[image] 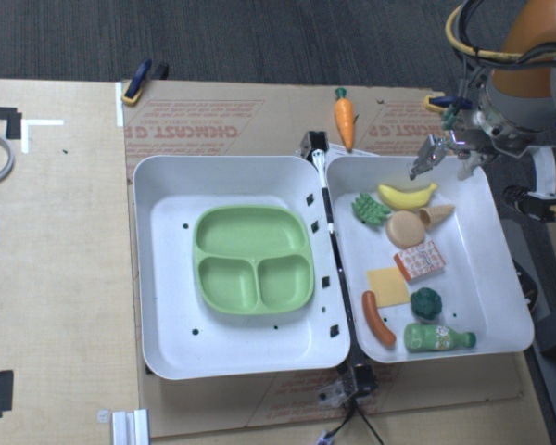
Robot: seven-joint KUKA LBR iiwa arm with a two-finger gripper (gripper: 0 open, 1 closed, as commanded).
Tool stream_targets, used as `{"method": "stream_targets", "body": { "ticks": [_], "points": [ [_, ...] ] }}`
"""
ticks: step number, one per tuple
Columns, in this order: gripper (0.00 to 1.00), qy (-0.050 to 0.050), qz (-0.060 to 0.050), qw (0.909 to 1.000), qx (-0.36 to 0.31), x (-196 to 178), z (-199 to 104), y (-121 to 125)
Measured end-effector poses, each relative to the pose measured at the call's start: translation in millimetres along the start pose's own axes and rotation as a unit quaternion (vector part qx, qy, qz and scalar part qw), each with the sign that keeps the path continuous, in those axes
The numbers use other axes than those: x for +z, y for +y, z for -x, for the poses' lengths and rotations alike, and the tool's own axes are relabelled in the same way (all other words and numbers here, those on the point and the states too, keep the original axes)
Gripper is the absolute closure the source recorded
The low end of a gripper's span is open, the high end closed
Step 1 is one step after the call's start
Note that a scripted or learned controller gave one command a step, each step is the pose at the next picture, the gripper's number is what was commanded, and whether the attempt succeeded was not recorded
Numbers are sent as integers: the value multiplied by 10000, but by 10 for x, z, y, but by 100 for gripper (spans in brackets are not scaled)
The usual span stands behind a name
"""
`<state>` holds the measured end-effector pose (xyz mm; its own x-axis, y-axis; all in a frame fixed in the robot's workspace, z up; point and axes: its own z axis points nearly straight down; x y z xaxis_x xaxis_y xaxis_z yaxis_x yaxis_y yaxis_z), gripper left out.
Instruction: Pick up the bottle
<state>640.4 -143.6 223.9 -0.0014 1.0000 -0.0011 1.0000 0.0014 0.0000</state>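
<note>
The bottle [438, 338] lies on its side at the right bin's [500, 276] near edge, beside the sausage [378, 320]. The pincer [448, 158] hovers with fingers apart over the far rim, holding nothing.

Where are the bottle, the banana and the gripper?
bottle [434, 338], camera view, middle of its green body.
banana [407, 194], camera view, middle of its curve.
gripper [442, 158], camera view, between its fingers.

We see the arm [528, 26] cut off by the right edge. The label on the small red packet [420, 261] in the right bin is too small to read.
</note>
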Motion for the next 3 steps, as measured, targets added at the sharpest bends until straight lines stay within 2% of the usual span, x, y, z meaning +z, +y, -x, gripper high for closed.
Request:
{"method": "stream_targets", "body": {
  "ticks": [1, 2, 3],
  "points": [
    [100, -9, 9, 10000, -13, -98, 3, 5],
    [100, 2, -11, 9981, 608, 275, -600, -472],
    [100, 4, -11, 9995, 303, -320, -854, -1036]
  ]
}}
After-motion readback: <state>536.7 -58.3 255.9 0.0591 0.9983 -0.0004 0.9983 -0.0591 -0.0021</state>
